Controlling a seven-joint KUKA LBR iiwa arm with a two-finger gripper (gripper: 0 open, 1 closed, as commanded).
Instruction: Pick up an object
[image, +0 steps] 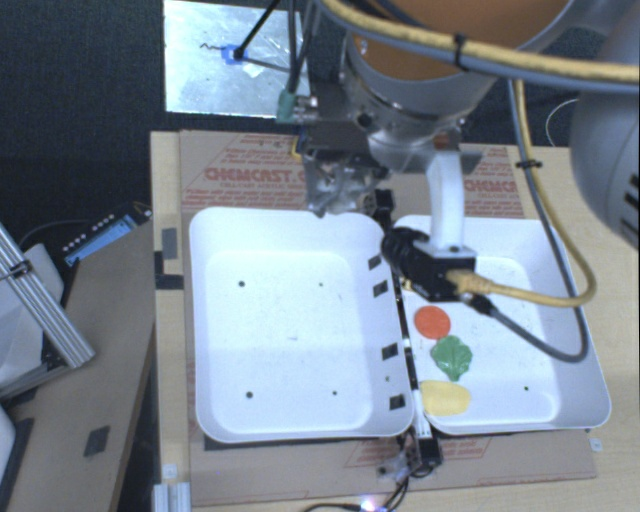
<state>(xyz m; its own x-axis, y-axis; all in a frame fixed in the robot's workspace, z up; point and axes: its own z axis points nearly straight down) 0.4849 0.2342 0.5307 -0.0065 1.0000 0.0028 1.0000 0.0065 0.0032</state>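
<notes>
Three small objects lie in the right bin (560, 390) near its left wall: an orange-red round piece (432, 321), a green leafy piece (452, 357) just below it, and a yellow oval piece (445, 398) at the front. My gripper (343, 197) hangs over the far rim of the left bin (290, 330), up and to the left of the objects and apart from them. The bulky grey wrist hides much of it. I see nothing held in it.
A black box with a yellow cable (520, 293) juts from the arm over the right bin, just above the orange-red piece. The bins rest on cardboard (240, 170). A metal rail (40, 310) lies off to the left.
</notes>
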